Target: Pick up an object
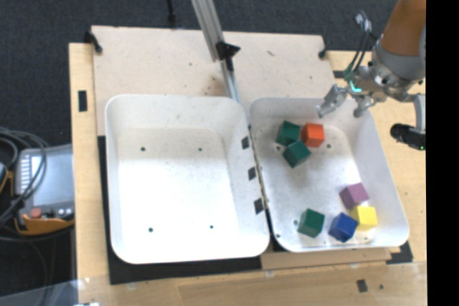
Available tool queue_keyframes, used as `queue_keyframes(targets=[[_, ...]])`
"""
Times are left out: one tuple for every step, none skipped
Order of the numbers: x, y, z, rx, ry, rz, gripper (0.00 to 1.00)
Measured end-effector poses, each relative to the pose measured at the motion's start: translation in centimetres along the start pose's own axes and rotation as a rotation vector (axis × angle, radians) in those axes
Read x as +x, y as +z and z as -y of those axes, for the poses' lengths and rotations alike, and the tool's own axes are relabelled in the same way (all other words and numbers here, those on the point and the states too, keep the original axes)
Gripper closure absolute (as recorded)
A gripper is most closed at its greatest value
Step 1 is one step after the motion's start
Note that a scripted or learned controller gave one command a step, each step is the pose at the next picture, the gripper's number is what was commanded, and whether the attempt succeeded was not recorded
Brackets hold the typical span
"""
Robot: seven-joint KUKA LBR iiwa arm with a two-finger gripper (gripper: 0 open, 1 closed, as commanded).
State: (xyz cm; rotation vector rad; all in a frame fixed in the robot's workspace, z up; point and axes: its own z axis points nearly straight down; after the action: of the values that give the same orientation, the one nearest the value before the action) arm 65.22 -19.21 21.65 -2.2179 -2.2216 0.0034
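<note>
Our gripper hangs with jaws released above the orange cube; touching green cubes may block our grasp.

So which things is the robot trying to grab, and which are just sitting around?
For the job:
gripper
orange block
green blocks
purple block
yellow block
blue block

Just lying about:
left bin
metal pole
grey box

The right white bin lies just beneath and in front of the jaws; the left white bin sits well to their left; a slanted aluminium post rises left of them; a grey control box rests far left, off the bench.
</note>
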Motion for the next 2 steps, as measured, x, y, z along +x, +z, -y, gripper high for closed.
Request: queue_keyframes(targets=[[0.0, -0.3, -0.1, -0.003, -0.003, 0.003, 0.00], [-0.5, 5.9, 0.2, 0.001, 0.001, 0.002, 0.00]])
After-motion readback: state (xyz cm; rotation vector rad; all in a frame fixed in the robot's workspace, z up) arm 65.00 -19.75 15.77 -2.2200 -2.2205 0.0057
